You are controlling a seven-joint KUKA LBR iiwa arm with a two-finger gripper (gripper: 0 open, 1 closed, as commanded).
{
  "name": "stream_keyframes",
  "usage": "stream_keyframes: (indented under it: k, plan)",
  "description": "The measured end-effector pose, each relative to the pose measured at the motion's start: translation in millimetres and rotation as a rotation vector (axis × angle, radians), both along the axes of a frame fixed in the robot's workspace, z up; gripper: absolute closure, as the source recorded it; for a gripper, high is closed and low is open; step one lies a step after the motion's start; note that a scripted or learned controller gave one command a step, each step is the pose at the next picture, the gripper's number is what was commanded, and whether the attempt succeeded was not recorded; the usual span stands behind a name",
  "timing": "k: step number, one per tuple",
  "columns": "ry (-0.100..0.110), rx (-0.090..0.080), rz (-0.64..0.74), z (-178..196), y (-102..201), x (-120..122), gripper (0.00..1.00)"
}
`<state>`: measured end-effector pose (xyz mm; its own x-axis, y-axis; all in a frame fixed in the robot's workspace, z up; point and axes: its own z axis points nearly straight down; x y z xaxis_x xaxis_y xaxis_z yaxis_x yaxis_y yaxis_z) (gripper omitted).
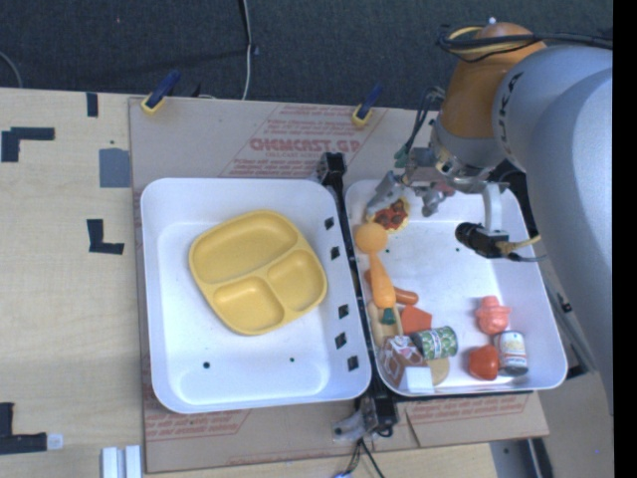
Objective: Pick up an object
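Observation:
My gripper (406,205) hangs over the far left corner of the right bin (532,297), its fingers spread open. A small red and dark toy item (392,214) lies in the bin just below and between the fingertips; no grasp on it shows. Just in front of it sit an orange ball (370,237) and a carrot (381,282). Toward the bin's near edge lie a red block (415,319), a green can (435,343), a pink toy (491,315), a red tomato (483,362) and a small tin (512,350).
The left bin (169,366) holds a yellow divided plate (257,270). A black divider strip (343,267) runs between the bins. The arm's grey body fills the right side over the right bin's far edge, with a black fitting (480,238) hanging below it.

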<state>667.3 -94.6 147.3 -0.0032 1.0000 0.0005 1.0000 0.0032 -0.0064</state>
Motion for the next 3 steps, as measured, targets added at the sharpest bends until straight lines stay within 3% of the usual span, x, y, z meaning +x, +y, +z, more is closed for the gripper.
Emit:
stream_keyframes:
  k: [1, 2, 3]
  plan:
    - [-0.003, -0.002, -0.001, -62.3, -2.8, 0.2, 0.00]
    - [-0.004, -0.002, -0.002, -62.9, -3.5, 0.6, 0.00]
    - [-0.002, -0.001, -0.001, -53.6, -2.7, 0.3, 1.00]
